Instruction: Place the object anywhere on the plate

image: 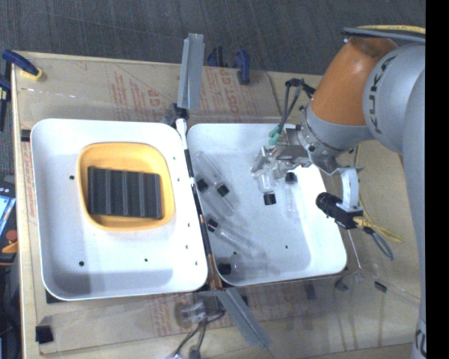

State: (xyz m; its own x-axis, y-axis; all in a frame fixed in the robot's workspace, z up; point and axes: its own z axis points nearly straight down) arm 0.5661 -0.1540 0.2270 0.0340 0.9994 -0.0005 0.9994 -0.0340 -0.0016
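While gripper [273,172] hovers low in right bin [325,256], jaw state unreadable; yellow plate [125,155] lies well left, in left bin [52,200].

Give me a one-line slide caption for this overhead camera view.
KUKA arm's end effector hovers over the right bin scattered with clear tubes, while the yellow plate waits in the left bin.

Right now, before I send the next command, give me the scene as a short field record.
arm: reaches in from the right, over the right bin
gripper: low over the right bin's upper middle; finger state unclear
plate: yellow, dark ribbed centre, in the left bin
objects: small clear pieces with black caps scattered in the right bin
on plate: no small object visible
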